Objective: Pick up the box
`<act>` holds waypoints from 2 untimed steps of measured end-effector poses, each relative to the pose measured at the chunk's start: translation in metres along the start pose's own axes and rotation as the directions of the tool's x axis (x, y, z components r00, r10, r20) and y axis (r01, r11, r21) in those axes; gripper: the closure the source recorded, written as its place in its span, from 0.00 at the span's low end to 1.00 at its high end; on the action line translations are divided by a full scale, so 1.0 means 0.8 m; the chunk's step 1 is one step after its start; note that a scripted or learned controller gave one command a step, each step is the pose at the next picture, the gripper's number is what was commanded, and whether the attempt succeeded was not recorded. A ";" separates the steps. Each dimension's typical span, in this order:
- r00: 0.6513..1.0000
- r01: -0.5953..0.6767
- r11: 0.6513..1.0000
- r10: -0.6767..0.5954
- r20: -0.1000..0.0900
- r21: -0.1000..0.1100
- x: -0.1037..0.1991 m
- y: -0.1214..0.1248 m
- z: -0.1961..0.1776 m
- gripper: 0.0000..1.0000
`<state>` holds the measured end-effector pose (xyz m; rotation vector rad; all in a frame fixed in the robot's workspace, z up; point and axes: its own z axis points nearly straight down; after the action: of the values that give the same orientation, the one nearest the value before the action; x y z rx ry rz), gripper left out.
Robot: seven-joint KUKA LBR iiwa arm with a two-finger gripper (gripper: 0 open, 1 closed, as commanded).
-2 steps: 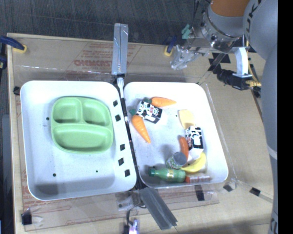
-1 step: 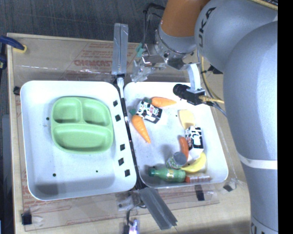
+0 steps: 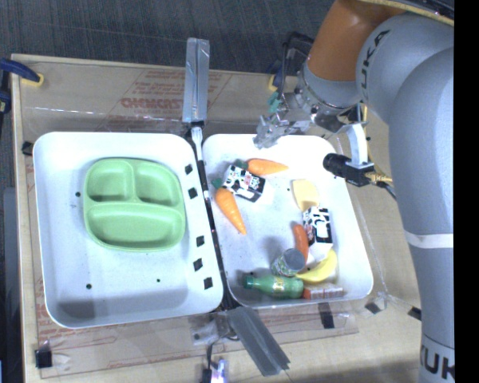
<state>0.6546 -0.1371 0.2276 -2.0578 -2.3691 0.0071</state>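
Two small black-and-white boxes lie in the right bin (image 3: 247,258): one box (image 3: 244,182) near the bin's upper left, between two carrots, and a second box (image 3: 318,224) toward the right side below a yellow block. My gripper (image 3: 269,134) hangs over the bin's far rim, above and to the right of the first box, with nothing seen between its fingers. Whether its fingers are apart is not clear from this angle.
The right bin also holds two carrots (image 3: 230,209) (image 3: 267,166), a yellow block (image 3: 304,193), a banana (image 3: 323,269), a green bottle (image 3: 273,286), a grey can (image 3: 288,262) and a small red item (image 3: 301,238). A green divided plate (image 3: 134,203) sits in the left bin (image 3: 64,286).
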 end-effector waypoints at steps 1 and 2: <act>0.986 -0.166 0.986 0.166 -0.001 -0.005 0.057 0.011 -0.067 1.00; 0.994 -0.110 0.994 0.110 0.000 -0.002 0.107 0.017 0.004 1.00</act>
<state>0.6565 -0.0506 0.2242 -2.1862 -2.2526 0.0051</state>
